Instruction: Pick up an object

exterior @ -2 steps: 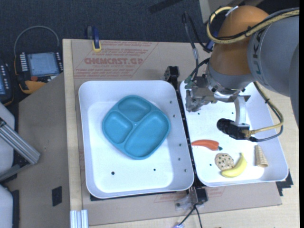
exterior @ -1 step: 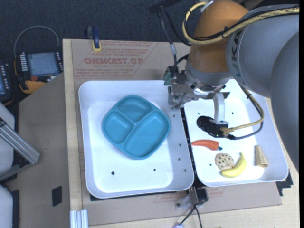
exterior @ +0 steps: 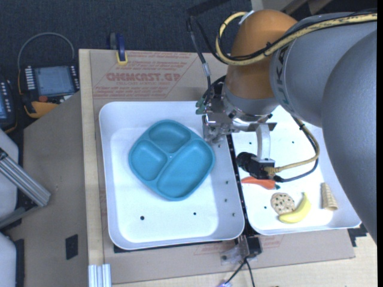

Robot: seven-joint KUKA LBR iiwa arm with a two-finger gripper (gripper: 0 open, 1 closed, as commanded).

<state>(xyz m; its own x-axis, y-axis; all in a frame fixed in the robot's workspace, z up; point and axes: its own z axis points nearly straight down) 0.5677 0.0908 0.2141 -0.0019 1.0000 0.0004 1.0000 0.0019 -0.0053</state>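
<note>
A blue divided plate (exterior: 172,159) lies tilted in the left white bin (exterior: 111,178). In the right white bin (exterior: 314,145) lie a red-orange pepper-like piece (exterior: 260,183), a round speckled cookie (exterior: 282,202), a yellow banana (exterior: 297,211) and a beige ribbed piece (exterior: 328,196). My gripper (exterior: 212,133) hangs over the wall between the two bins, right at the plate's upper right rim. I cannot tell whether it touches the plate. The arm's orange band and grey body cover the back of the right bin.
A cardboard sheet (exterior: 149,70) lies under the bins with a clamp (exterior: 121,48) at its far edge. A small screen device (exterior: 52,79) sits off the bench at the far left. Bare bin floor shows in front of the plate.
</note>
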